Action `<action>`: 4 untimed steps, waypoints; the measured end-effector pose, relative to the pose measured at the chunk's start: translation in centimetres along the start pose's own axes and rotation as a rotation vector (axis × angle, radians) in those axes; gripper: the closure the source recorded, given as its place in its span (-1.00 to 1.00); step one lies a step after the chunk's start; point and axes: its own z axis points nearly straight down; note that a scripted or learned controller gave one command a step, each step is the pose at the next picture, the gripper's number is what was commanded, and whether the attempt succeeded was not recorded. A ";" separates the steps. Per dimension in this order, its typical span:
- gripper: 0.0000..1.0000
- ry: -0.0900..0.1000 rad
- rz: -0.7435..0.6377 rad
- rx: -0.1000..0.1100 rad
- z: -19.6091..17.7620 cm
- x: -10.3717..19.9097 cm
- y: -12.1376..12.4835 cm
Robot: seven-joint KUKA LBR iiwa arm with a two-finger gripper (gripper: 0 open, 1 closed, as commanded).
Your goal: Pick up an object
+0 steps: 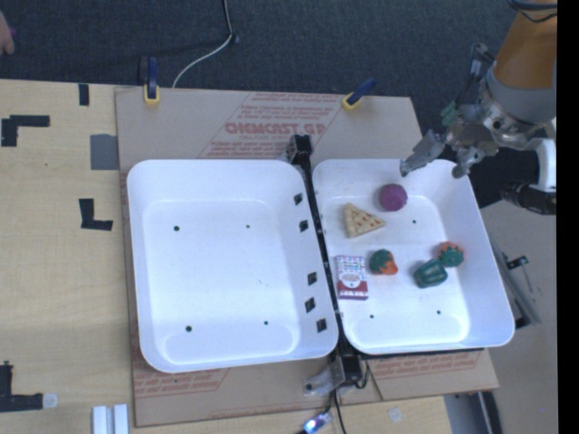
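With fingers apart at upper right, the gripper [436,159] hovers near the purple ball [392,197], likely light, smooth, roll-prone; best pinched across its middle.

Over the far edge of my right-hand bin

My gripper [437,160] hangs spread and holding nothing above the right bin [479,242], just beyond the purple ball [392,197]. Below lie a pizza-slice toy [362,221], a small red-and-white carton [351,277], a red-and-green piece [384,261], an orange-and-green piece [450,254] and a green pepper [430,274].
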 end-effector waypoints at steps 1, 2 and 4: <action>-1.00 -0.003 -0.005 -0.014 -11.7 3.4 4.6; 1.00 -0.004 -0.001 0.005 -11.6 3.2 4.4; 1.00 -0.001 -0.005 -0.002 -22.7 18.5 4.3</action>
